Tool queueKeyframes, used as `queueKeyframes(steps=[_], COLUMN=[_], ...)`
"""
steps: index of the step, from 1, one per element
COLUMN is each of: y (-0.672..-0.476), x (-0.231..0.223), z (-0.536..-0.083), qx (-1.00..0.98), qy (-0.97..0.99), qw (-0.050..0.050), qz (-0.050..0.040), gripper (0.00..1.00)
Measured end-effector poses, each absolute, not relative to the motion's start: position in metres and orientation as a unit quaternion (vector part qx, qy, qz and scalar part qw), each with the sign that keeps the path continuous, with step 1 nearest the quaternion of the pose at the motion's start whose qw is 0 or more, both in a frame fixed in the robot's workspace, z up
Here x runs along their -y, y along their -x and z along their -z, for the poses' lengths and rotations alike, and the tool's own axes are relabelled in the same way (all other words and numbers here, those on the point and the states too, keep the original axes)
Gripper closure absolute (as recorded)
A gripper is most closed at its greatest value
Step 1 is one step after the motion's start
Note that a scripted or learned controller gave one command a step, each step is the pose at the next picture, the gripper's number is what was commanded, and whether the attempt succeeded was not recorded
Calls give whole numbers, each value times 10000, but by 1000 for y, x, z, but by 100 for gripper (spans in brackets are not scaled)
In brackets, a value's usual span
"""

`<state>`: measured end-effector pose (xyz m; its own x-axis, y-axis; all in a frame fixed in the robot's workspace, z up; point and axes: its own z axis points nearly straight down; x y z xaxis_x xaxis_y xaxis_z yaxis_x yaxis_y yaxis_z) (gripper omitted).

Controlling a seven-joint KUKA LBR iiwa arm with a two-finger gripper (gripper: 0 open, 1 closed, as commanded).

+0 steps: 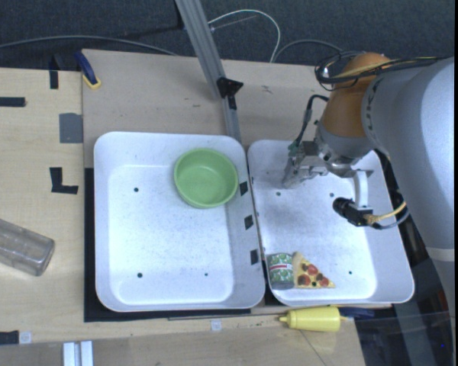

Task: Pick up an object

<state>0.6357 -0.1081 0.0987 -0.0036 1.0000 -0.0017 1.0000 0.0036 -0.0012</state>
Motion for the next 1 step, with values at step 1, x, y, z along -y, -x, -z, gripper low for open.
queueKeyframes(steps=[1], y=[-643], x=[105], z=[-144], qx=[-7077], qy=[-7065], qw=[10], qz=[-9], gripper=[100])
